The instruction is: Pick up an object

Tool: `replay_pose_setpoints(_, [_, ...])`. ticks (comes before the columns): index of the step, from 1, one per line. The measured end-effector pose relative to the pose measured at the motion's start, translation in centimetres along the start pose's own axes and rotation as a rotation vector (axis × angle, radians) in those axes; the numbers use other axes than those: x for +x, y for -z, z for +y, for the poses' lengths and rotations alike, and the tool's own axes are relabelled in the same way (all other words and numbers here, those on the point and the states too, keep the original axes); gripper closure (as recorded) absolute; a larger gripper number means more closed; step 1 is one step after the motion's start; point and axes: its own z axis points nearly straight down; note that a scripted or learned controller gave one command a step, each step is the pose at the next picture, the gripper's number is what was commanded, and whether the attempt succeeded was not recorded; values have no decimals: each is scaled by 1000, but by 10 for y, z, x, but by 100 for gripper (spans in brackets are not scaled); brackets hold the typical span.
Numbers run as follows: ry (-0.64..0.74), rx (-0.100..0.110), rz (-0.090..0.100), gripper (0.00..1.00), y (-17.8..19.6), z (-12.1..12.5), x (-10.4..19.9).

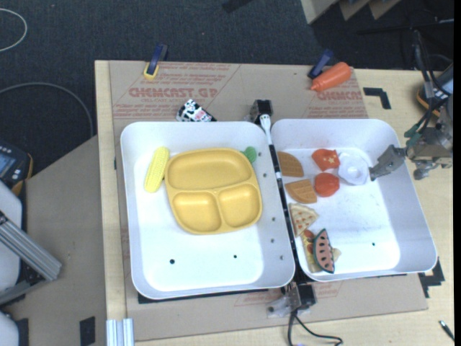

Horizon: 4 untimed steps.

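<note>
My gripper (382, 165) hangs over the right part of the right bin (389, 222), low and just right of a white round piece (353, 169). Nothing shows in its grasp. Toy foods lie along that bin's left side: two brown bread pieces (291, 164) (301, 191), two red tomato pieces (325, 158) (326, 184), a pizza slice (302, 216) and a watermelon slice (323, 251). The left bin (202, 265) holds a yellow divided tray (212, 189), a corn cob (153, 169) and a small green piece (250, 153).
An orange carrot toy (331, 76) and a black-and-white item (194, 112) lie on the board behind the bins. A yellow clamp (153, 63) sits at the back left. A black divider clip (262, 111) stands between the bins.
</note>
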Motion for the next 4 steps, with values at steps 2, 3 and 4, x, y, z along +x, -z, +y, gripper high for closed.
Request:
replay_pose_setpoints(2, [2,-5,0,0,-38,3,-3])
replay_pose_setpoints(3, [3,-4,1,0,-95,5,8])
replay_pose_setpoints(4, [2,-3,0,0,-156,10,4])
